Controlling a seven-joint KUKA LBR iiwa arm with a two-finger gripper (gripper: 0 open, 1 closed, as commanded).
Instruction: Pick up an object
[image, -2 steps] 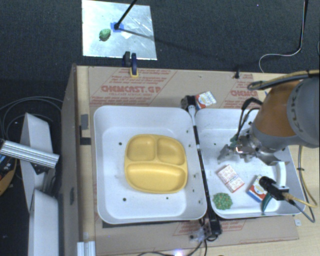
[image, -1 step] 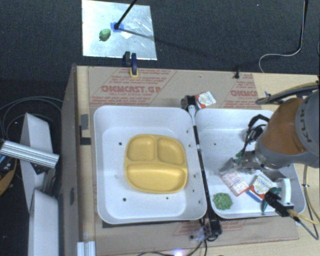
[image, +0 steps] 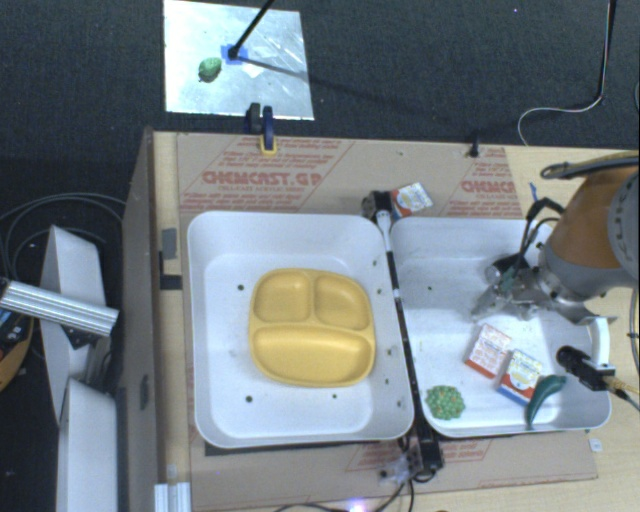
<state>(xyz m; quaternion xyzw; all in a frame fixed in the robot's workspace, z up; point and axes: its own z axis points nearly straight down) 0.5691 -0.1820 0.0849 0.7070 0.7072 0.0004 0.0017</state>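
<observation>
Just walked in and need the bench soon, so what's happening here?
The arm's hand is low in the right bin, above two small cartons with nothing visibly between its fingers. A green leafy piece and a green pepper lie near the front. The left bin holds a yellow divided plate.

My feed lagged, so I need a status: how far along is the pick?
Nothing looks picked yet. The hand is low in the right bin, just above the red-and-white packet. That packet, the second packet, the green pepper and the green ball all lie on the bin floor. Grasping and lifting one remain.
</observation>
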